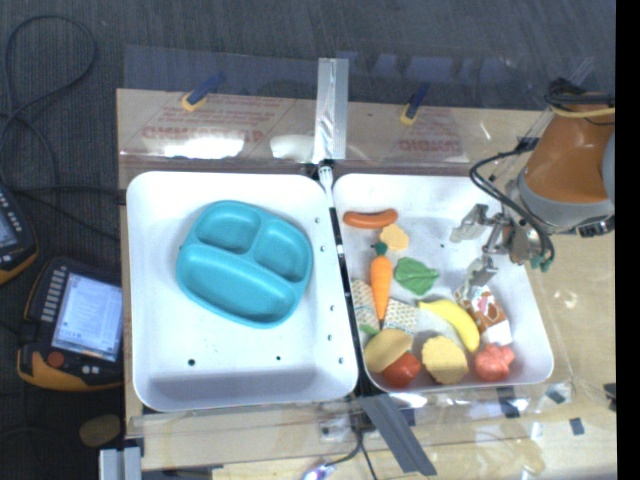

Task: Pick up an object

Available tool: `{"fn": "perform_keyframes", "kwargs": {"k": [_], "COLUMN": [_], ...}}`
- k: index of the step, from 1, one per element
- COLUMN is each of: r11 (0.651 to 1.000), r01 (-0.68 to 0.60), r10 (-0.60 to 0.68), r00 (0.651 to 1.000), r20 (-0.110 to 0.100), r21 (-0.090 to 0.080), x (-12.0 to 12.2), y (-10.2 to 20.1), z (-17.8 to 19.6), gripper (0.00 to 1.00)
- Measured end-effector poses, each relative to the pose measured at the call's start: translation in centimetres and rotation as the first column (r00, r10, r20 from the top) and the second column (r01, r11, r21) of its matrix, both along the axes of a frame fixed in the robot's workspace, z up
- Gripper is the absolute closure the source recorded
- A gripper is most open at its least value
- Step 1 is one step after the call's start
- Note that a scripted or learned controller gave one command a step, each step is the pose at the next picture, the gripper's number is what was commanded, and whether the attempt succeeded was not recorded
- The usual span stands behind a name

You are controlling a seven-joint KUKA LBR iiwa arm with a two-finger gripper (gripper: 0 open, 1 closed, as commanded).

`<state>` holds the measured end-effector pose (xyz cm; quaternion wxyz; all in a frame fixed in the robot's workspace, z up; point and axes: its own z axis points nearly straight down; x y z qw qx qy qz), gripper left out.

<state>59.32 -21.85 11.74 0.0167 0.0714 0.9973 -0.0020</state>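
My gripper point(478, 244) hangs over the right side of the right bin point(440, 200), its metal fingers spread open with nothing between them. Just below it lie a small brown-and-white packet point(484, 308) and a yellow banana point(452, 322). Further left are an orange carrot point(381, 276), a green leaf point(415, 274), a sausage point(370, 218) and a pale yellow piece point(396, 237). Along the bin's front sit a bun-like piece point(388, 345), a red tomato point(403, 370), a tan potato shape point(445, 358) and a red strawberry point(493, 361).
The left bin point(150, 298) holds a blue divided plate point(244, 259). A metal divider post point(331, 108) stands behind the seam between the bins. A handheld pendant point(70, 323) and cables lie on the floor at the left.
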Motion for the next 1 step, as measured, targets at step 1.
{"fn": "perform_keyframes", "kwargs": {"k": [1], "r11": [0.991], "r01": [0.134], "r10": [-0.133], "r00": [0.991], "r20": [-0.019], "r21": [0.005], "x": [-7.68], "y": [3.98], "z": [-2.71], "gripper": [0.0]}}
